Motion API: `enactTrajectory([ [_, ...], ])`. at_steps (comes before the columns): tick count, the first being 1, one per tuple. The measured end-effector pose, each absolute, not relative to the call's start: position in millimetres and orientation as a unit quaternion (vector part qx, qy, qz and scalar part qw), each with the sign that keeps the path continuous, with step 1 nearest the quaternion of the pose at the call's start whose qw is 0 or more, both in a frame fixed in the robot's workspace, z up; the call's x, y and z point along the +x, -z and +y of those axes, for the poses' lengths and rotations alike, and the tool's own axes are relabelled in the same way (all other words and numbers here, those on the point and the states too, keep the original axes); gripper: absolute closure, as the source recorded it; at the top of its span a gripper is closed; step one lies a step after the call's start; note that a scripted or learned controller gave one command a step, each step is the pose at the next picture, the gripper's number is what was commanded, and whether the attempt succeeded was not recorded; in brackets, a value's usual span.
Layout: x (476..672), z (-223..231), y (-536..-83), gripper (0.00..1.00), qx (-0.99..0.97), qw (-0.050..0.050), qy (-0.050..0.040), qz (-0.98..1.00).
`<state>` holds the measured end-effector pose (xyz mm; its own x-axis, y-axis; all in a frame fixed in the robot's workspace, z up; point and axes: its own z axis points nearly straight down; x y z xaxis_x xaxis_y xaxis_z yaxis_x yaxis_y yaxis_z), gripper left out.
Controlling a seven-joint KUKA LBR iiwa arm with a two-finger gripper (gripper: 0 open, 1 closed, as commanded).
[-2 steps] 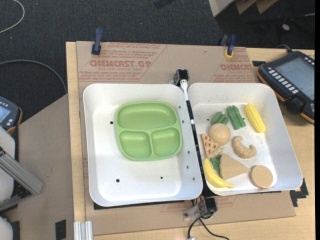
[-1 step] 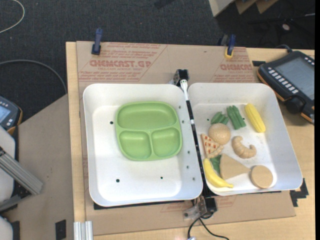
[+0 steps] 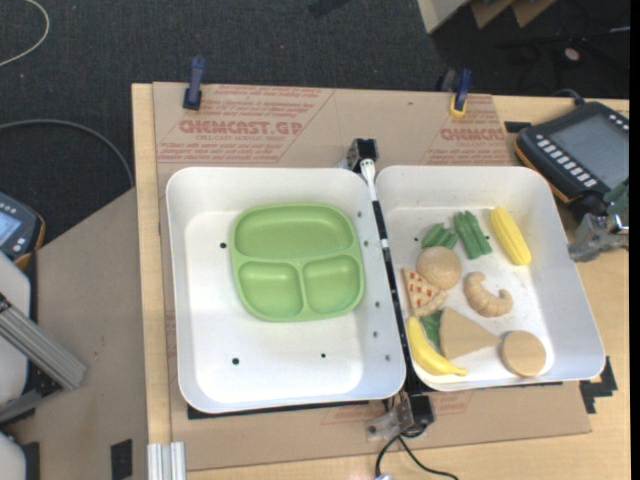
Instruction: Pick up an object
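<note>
The right bin [image 3: 570,298] holds several toy foods. A yellow corn cob [image 3: 509,235] lies at the back, with green beans [image 3: 470,233] and a pea pod [image 3: 437,236] to its left. A bread roll [image 3: 439,267], a pizza slice [image 3: 421,291] and a croissant [image 3: 487,295] sit in the middle. At the front are a banana [image 3: 430,353], a tan wedge [image 3: 466,334] and a round cookie [image 3: 523,353]. A grey part that looks like my gripper [image 3: 597,231] sits at the right edge, just outside the bin's right rim and apart from all the foods.
The left bin [image 3: 200,308] carries a green divided plate [image 3: 297,261]. A black handheld controller [image 3: 580,148] lies at the back right on the bench. Two clamps [image 3: 193,81] hold the cardboard sheet at the back edge.
</note>
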<state>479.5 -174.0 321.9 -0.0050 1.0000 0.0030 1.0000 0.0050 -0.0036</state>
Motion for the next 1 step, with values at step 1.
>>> enactTrajectory([
  [1, 478.8, -53.8, -253.1, 1.00, -0.703, 0.006, -0.0009, -0.712],
])
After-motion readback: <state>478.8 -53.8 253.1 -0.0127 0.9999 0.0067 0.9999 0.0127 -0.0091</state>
